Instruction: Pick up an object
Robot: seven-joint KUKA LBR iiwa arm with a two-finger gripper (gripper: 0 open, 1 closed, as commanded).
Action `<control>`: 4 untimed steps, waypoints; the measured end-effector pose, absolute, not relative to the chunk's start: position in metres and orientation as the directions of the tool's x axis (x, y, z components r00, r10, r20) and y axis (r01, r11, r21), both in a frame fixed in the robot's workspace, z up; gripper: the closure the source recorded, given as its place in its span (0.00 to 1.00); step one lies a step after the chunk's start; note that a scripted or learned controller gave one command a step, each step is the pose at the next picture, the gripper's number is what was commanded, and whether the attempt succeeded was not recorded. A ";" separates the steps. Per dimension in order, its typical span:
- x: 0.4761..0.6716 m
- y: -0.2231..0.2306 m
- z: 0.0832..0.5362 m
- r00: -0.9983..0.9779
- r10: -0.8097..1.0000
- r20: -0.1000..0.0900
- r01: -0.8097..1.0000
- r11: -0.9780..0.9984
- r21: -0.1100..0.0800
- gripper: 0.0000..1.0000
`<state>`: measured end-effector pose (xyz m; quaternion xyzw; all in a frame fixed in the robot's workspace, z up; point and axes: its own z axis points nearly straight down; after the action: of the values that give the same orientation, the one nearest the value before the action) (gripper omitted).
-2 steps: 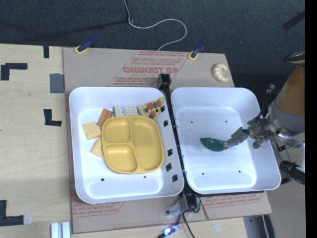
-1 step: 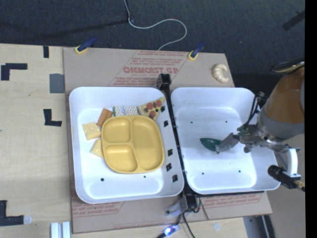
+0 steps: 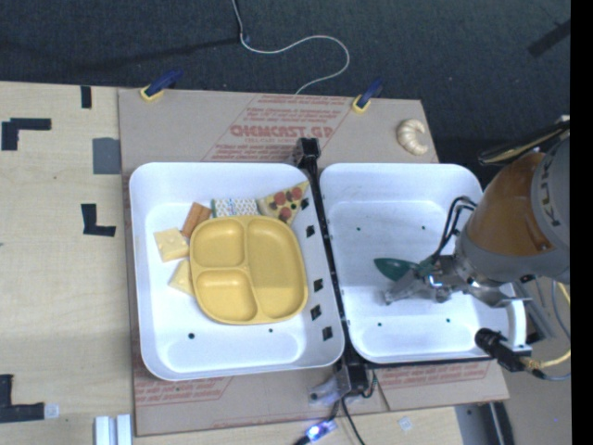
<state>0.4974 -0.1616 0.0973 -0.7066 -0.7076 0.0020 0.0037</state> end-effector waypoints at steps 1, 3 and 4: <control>0.497 -0.161 0.084 -0.001 1.000 -0.001 1.000 0.001 -0.001 0.00; 0.507 -0.165 0.142 -0.001 1.000 -0.001 1.000 0.001 0.003 1.00; 0.507 -0.163 0.205 -0.002 1.000 -0.001 1.000 0.002 0.005 1.00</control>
<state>0.5071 -0.1630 0.2053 -0.7064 -0.7078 -0.0012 -0.0020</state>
